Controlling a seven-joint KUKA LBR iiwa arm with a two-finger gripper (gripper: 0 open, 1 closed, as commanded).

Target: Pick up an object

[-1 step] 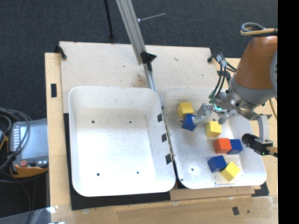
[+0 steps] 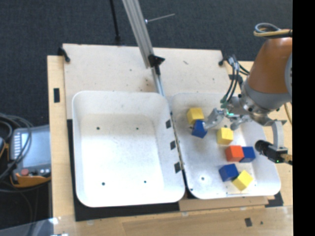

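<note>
Fingers (image 2: 209,123) sit at the blue cube (image 2: 199,129) in the right bin (image 2: 268,186); can't tell if they're clamped on it. Same bin: yellow cubes (image 2: 195,114) (image 2: 225,135) (image 2: 242,180), orange cube (image 2: 234,153), blue ones (image 2: 247,153) (image 2: 228,171). Left bin (image 2: 83,100) alongside.

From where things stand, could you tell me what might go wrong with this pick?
1. The gripper sits beside the blue block, which touches a yellow block; closing could nudge both instead of gripping one.
2. That pair lies near the right bin's left wall, leaving little room.
</note>
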